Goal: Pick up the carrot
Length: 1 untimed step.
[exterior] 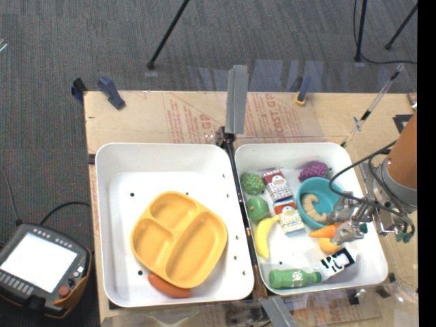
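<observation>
The carrot is a small orange piece lying in the right bin, just below the teal bowl. My gripper is low in that bin, right against the carrot's right end. Touching or merely beside it, the view does not settle. The arm's wrist comes in from the right edge above it.
The right bin is crowded: a banana, green bottle, two small cartons, green fruits, purple grapes, a black-and-white box. The left bin holds a yellow divided plate over a red sausage-like piece.
</observation>
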Motion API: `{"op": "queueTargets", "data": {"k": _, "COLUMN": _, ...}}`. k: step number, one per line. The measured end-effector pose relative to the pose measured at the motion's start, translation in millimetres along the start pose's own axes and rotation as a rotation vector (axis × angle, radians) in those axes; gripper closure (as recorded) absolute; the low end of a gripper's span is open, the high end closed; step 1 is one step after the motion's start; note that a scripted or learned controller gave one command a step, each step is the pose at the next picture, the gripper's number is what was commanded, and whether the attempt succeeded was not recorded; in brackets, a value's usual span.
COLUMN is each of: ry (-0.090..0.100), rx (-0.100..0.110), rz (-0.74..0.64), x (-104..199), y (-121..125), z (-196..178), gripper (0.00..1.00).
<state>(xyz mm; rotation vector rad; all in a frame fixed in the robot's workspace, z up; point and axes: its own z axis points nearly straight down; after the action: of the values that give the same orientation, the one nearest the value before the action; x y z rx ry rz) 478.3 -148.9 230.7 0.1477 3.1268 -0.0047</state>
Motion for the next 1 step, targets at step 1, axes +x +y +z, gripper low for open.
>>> {"op": "queueTargets", "data": {"k": 1, "ry": 0.0, "rx": 0.0, "rz": 0.056, "x": -5.0, "y": -39.6, "z": -142.6, "gripper": 1.0}}
